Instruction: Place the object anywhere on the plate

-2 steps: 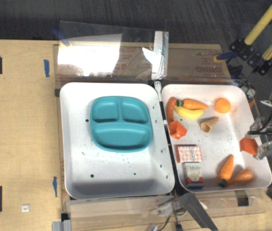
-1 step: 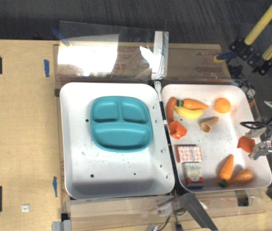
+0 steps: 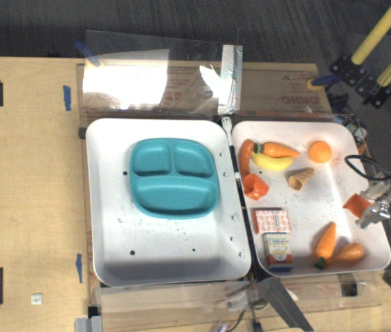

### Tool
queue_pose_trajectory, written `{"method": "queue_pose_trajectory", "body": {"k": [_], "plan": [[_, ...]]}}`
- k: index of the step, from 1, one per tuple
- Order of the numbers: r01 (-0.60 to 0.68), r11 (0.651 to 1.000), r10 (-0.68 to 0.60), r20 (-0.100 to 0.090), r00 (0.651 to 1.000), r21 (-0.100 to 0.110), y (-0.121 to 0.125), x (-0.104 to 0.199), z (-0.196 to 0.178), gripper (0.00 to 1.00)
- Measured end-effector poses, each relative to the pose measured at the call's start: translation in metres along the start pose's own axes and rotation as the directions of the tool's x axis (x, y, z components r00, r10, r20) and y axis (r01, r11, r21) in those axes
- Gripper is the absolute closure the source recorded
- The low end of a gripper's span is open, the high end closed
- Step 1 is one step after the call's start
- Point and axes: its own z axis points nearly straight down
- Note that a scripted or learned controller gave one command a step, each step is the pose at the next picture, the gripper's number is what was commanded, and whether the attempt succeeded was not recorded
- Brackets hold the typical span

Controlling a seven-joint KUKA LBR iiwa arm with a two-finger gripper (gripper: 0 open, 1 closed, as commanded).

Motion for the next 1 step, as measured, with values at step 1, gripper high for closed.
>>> {"method": "queue_pose_trajectory", "body": {"k": [1], "plan": [[-0.435,0.900,0.435,0.001,0.900,0.000,0.0016,-0.0029,-0.0006,1.00]]}}
